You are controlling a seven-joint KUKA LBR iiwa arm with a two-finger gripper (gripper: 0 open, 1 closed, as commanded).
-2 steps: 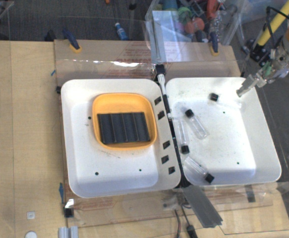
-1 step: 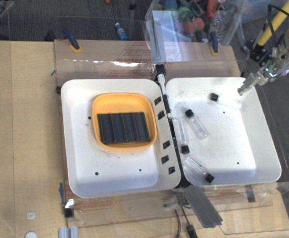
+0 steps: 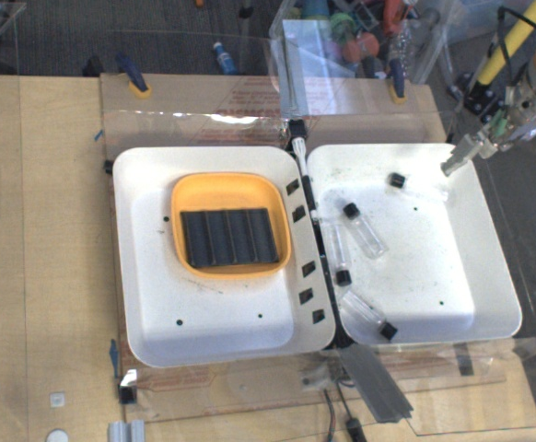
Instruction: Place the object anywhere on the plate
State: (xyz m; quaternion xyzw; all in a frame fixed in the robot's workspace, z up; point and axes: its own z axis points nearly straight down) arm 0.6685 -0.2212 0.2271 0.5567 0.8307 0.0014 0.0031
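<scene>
My claw (image 3: 454,161), whose spread I cannot tell from here, hangs over the far right corner of the right bin (image 3: 489,274), near a small black cap (image 3: 396,180), while a dark ridged object (image 3: 229,238) lies on the orange plate (image 3: 187,196) in the left bin (image 3: 148,293).

A pale wooden bench (image 3: 38,247) was seen under everything, its bare top stretching wide to the left. Two shallow white bins were set on it side by side, edges touching along the middle. The left bin (image 3: 148,325) was laid nearer the bench's open stretch, the right bin (image 3: 489,293) toward the right edge. A clear sheet (image 3: 203,118) was laid flat behind the bins, held by a blue clamp (image 3: 135,79). A grey bracket (image 3: 374,385) was spotted in front, just below the seam between the bins.
</scene>
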